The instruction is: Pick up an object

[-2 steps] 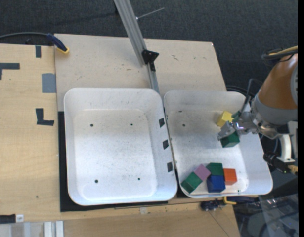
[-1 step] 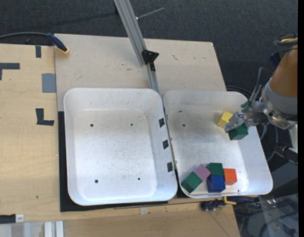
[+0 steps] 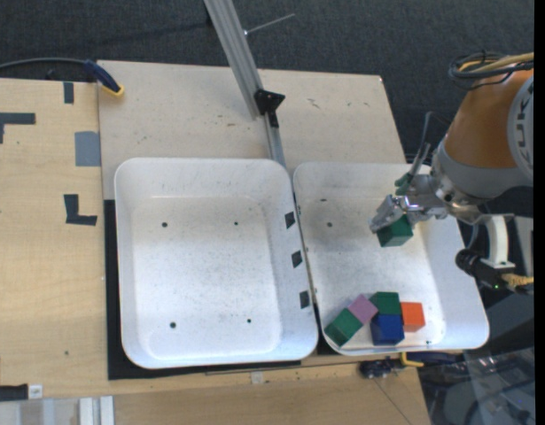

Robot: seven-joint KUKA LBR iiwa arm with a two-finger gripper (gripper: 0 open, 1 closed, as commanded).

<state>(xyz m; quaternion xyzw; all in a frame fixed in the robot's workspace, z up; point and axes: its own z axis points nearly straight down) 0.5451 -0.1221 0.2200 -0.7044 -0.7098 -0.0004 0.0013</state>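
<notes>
Camera view, hand [image 3: 393,220] seemingly gripping green block [image 3: 396,233]

The grey KUKA arm with its orange band [image 3: 489,127] enters from the right side of the camera view, its bulky orange-and-grey upper section high at the right edge. From there the wrist bends down and to the left, ending in the metallic two-finger gripper [image 3: 392,222]. The gripper points down and left, and its fingers are closed around a small dark green cube [image 3: 396,232], which sits between the fingertips, lifted off the surface below.
</notes>
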